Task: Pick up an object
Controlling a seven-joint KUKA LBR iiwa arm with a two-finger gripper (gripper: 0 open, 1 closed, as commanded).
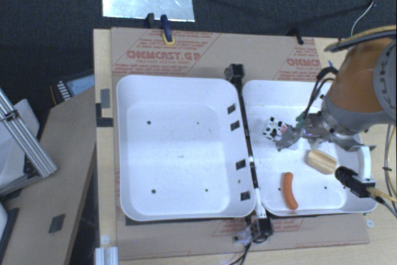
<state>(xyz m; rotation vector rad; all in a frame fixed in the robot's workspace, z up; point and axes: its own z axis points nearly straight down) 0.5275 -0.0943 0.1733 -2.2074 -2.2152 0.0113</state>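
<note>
In the right bin (267, 195), the gripper (286, 138) hangs low beside a small black-and-white object (271, 129), its jaw state impossible to tell, so it should centre over that piece, well above the orange sausage (289, 190), before closing.

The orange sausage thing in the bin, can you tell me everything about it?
The orange sausage is a small, smooth rod with rounded ends, redder toward its lower tip, and looks like plastic toy food. It lies flat on the floor of the right bin, near the front wall, pointing almost straight front to back. Nothing touches it; the tan bread-like piece sits apart, up to its right.
</note>
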